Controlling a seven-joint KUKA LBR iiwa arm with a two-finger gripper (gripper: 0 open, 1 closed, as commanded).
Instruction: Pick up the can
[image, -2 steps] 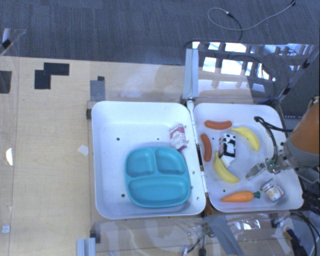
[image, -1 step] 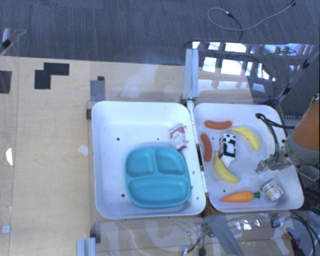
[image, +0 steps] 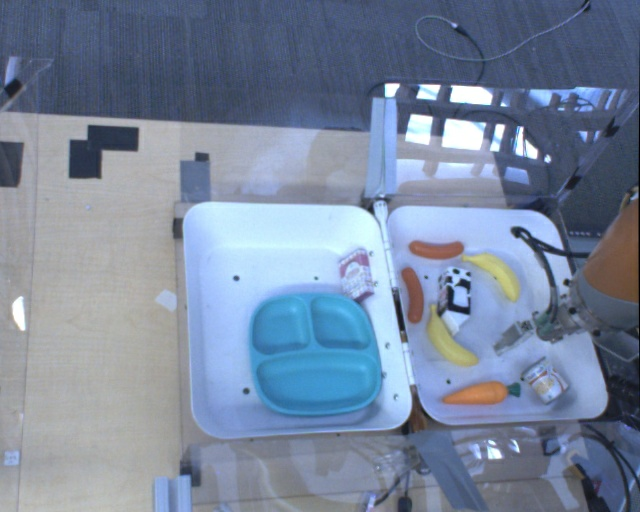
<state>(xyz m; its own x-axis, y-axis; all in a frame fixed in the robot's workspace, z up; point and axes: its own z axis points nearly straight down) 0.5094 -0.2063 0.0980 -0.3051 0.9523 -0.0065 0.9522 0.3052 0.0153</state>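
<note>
A red and white can (image: 356, 274) lies in the left bin (image: 215, 300), against its right wall and just above the blue plate's far right corner. My gripper (image: 512, 338) hangs over the right bin (image: 590, 400), low on its right side, reaching in from the right edge of the view. It sits between a yellow banana (image: 450, 340) and a small round tin with a pale label (image: 545, 382). The gripper is far to the right of the red and white can and touches nothing I can make out.
A blue divided plate (image: 315, 353) fills the middle of the left bin. The right bin holds two sausages (image: 436, 249), a second banana (image: 498, 273), a black and white carton (image: 457, 291) and a carrot (image: 478, 394). A black cable loops near the arm (image: 545, 265).
</note>
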